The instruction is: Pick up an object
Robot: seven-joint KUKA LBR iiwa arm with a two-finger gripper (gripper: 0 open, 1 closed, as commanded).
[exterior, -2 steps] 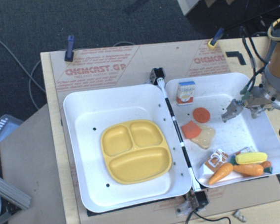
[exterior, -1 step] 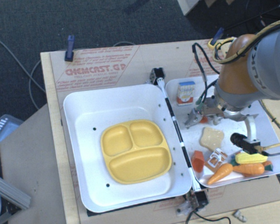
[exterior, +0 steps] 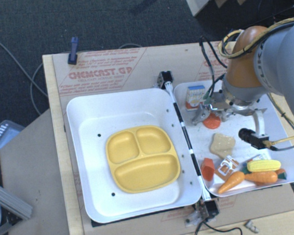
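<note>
The right bin (exterior: 291,149) holds several toy foods. A small white carton (exterior: 194,95) lies at its far end, with a red-orange piece (exterior: 212,122) just in front of it. A beige bread slice (exterior: 222,144) sits mid-bin. At the near end are a red pepper piece (exterior: 208,168), a small white-and-orange item (exterior: 227,166), a corn cob (exterior: 263,166) and two carrots (exterior: 232,182). My gripper (exterior: 205,112) is low in the far part of this bin, right above the red-orange piece and beside the carton. Nothing shows as held.
The left bin (exterior: 87,146) bears a yellow divided plate (exterior: 142,158). A black part (exterior: 251,139) with cables hangs off the arm over the right bin. The grey arm (exterior: 266,60) covers the bin's far right corner. A blue clip (exterior: 72,50) lies on the cardboard.
</note>
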